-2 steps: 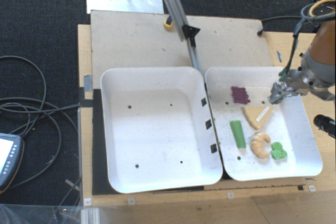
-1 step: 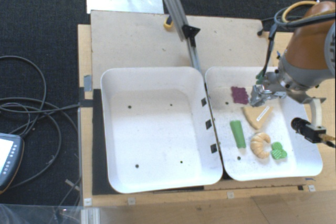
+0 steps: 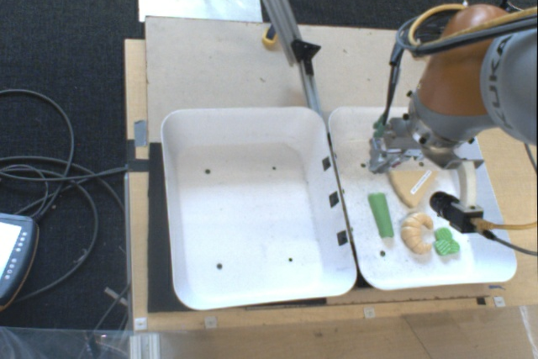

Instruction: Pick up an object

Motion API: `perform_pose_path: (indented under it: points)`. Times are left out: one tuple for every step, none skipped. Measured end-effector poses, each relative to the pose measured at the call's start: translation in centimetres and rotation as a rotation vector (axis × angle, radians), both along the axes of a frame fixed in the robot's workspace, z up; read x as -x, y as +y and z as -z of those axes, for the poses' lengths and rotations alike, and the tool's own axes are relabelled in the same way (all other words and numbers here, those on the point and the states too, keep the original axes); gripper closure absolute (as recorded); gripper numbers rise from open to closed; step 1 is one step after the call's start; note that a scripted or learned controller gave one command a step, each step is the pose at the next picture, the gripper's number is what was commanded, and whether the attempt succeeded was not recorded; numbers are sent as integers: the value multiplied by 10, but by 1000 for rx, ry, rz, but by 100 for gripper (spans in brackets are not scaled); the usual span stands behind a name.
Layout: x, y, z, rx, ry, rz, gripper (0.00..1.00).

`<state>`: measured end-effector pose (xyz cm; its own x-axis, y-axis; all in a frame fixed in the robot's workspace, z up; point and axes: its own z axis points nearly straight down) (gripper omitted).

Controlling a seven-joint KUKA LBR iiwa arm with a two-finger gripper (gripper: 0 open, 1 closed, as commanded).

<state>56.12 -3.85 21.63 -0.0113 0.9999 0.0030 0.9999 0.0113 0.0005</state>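
The shallow white plastic bin on the left (image 3: 252, 206) sits beside the right white bin (image 3: 496, 269). In that right bin, near its front edge, lie a green cylindrical stick (image 3: 382, 214), a tan croissant-shaped toy (image 3: 417, 232), a small green ridged piece (image 3: 446, 243) and — further back — a tan flat wedge (image 3: 409, 183). My gripper (image 3: 385, 154) hovers above the wedge's left end — whether my jaws are apart, I cannot tell.

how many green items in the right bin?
2. A green stick lies near the bin's left wall; a small green piece sits beside the croissant. The arm may hide others.
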Motion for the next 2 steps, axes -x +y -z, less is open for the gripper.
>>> perform_pose_path:
  points:
    - [1,55,3,0,0,0,100]
    - [15,109,8,0,1,0,100]
